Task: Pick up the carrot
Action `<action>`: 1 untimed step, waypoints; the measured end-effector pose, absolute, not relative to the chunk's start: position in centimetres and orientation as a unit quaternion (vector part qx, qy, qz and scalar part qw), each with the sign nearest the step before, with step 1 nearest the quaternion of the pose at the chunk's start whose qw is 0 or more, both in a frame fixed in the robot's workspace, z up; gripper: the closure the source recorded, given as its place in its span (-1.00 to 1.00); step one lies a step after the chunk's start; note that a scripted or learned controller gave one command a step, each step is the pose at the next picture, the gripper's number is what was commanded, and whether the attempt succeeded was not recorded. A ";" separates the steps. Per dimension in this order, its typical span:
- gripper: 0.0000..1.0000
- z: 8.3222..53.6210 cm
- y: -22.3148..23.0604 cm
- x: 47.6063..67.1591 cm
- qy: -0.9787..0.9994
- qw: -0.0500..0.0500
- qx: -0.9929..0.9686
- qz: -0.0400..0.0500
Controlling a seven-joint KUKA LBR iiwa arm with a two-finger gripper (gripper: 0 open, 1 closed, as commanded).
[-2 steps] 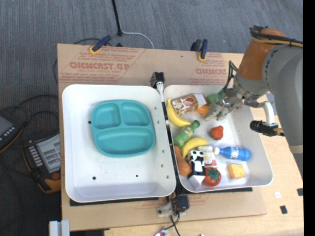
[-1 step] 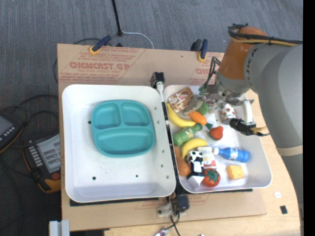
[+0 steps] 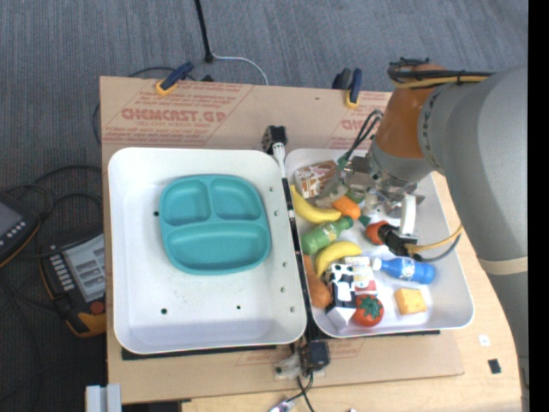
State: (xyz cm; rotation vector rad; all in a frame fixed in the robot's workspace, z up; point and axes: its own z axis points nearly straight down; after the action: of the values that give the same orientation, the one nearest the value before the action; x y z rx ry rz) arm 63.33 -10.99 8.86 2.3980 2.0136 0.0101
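Camera view looks down on two white bins; the arm (image 3: 480, 144) comes in from the right and bends down over the right bin (image 3: 446, 316), orange band (image 3: 403, 131) above the wrist; the gripper (image 3: 364, 187) hangs low over the far part of that bin, and whether it is open or closed I cannot tell, since the wrist hardware hides its tips. Just beside the gripper, on its near-left side, lies the carrot (image 3: 346, 206), a short orange piece with a green end; it is close under the gripper, though contact cannot be made out. Left of the gripper sits a packet (image 3: 314, 178); below that, a banana (image 3: 313, 211) curves along the bin wall; nearer the camera than the carrot lie a green vegetable (image 3: 326, 233) and a second banana (image 3: 336, 254). Nearer still from the gripper are a black-and-white carton (image 3: 345, 281), a tomato (image 3: 369, 310), a blue bottle (image 3: 405, 269) and a cheese wedge (image 3: 411, 300). Well to the gripper's left, the left bin (image 3: 137, 316) holds a teal divided plate (image 3: 214, 223); both bins rest on a brown board (image 3: 171, 114) with clamps at its far edge.
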 end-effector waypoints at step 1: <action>1.00 9.7 -10.9 63.2 0.644 0.001 0.765 0.001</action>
State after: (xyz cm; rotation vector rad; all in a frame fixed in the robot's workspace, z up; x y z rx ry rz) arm 63.24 -10.86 9.71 2.4018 2.0217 0.0036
